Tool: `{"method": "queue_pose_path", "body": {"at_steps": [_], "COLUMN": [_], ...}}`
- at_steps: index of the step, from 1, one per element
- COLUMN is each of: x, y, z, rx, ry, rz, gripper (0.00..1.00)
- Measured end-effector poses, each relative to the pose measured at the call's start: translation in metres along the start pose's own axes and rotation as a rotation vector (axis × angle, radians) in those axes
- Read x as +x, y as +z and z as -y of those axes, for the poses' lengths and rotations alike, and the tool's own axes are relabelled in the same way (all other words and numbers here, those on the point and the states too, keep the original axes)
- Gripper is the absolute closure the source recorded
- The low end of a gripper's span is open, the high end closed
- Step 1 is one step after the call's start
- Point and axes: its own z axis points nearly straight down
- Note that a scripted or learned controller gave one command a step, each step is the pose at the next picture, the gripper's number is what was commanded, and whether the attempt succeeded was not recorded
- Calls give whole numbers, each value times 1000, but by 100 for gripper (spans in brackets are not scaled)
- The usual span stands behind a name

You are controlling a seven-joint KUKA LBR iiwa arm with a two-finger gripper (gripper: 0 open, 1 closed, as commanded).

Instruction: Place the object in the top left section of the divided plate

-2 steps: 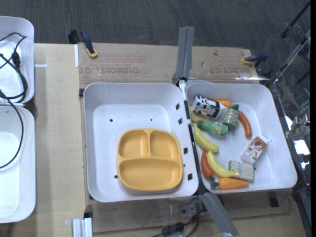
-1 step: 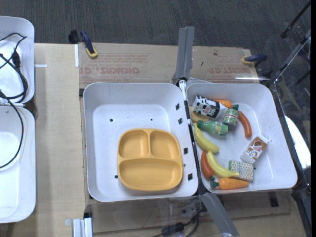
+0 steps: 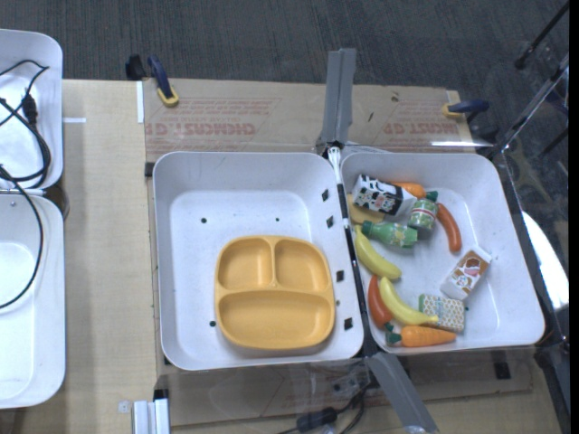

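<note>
A yellow plastic divided plate [image 3: 274, 291] is sitting in the left white bin [image 3: 181, 188], its two small sections lying toward the far side; which toy is meant I cannot tell; a yellow plastic banana [image 3: 375, 256] is lying in the right white bin [image 3: 507, 197], long axis running diagonally; likely light, stiff, slippery, best pinched mid-body; the claw's state and position I cannot tell.

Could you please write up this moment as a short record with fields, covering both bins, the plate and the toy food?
left bin: holds the yellow divided plate
plate sections: two small ones at the far side, one wide one at the near side, nothing in them
right bin: holds a pile of toy food
toy food: two bananas, a carrot, a green bottle, a small carton
task state: not yet begun, no item on the plate
</note>
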Motion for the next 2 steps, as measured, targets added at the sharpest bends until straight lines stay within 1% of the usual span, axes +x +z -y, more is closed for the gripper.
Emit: {"method": "queue_pose_path", "body": {"at_steps": [1, 2], "x": [-23, -41], "y": [1, 1], "z": [-16, -28], "rx": [1, 1], "ry": [354, 744], "rz": [0, 1], "gripper": [100, 100]}}
